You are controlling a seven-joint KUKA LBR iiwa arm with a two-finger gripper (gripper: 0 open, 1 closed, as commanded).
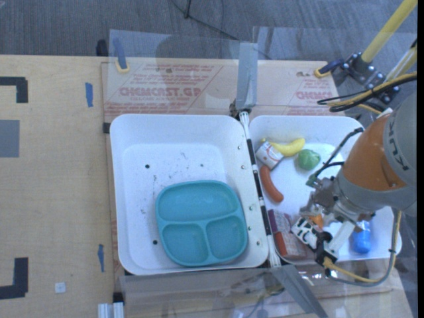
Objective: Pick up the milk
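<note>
Because the small white carton with a red label [268, 154], which I take to be the milk, lies near the upper left of the right-hand white bin [344, 126], while the gripper [318, 234] sits low in that bin's lower part, the plainest risk is a grasp on the wrong thing. Beneath the gripper lies a black-and-white patterned object [305, 230], with a small orange piece [316, 218] just beside it and a blue rounded object [361, 242] to its right; closing here would likely catch one of those. A move towards the carton has hazards too: the yellow banana [289, 146] touches or nearly touches it, the red-orange sausage [271, 183] lies just below it, and the green ball [308, 159] is near, so any of them could be nudged or pinched along with it.

How far the gripper is open cannot be told from this angle, nor whether it has hold of anything.

The grey arm with its orange band [371, 161] enters from the right of the frame and bends down and leftward, wrist pointing at the bin's lower edge. The teal divided plastic plate [201, 222] lies in the left-hand white bin [132, 177], well apart from all this.
</note>
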